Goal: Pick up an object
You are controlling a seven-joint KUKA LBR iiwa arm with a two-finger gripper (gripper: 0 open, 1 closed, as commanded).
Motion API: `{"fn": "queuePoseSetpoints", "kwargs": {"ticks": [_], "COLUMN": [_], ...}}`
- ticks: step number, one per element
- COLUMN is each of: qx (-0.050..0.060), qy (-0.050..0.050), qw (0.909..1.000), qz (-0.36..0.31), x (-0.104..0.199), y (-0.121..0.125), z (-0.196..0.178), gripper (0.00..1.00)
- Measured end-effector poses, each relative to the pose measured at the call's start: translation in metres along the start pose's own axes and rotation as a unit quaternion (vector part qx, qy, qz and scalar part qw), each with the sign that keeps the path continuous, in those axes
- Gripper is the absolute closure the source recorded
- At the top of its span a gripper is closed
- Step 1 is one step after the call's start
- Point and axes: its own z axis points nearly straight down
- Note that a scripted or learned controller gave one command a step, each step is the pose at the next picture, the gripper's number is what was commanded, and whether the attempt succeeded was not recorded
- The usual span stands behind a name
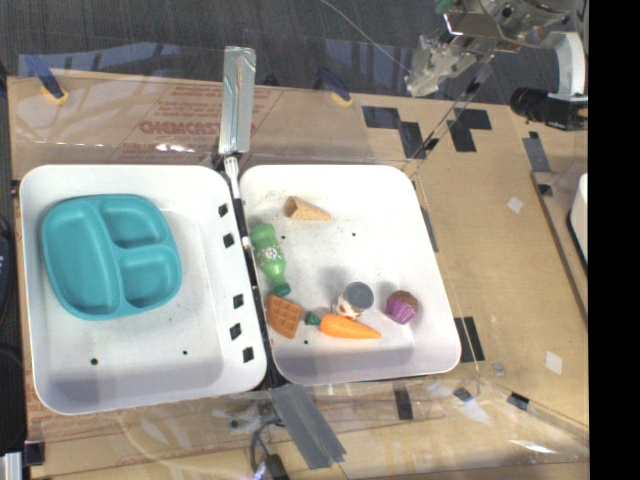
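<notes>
Up high, grey metal tool is hanging past right white bin; grip state unclear. Long orange toy carrot is lying sideways, far down-left from it.

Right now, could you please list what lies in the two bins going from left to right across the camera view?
Teal divided tray → green bottle → waffle → ice cream cone → carrot → purple cupcake.
</notes>
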Motion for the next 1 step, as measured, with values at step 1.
{"fn": "queuePoseSetpoints", "kwargs": {"ticks": [1], "qx": [0.01], "qy": [0.0], "qw": [0.9999], "qz": [0.003], "x": [-0.0393], "y": [-0.0024], "z": [0.0765], "gripper": [1.0]}}
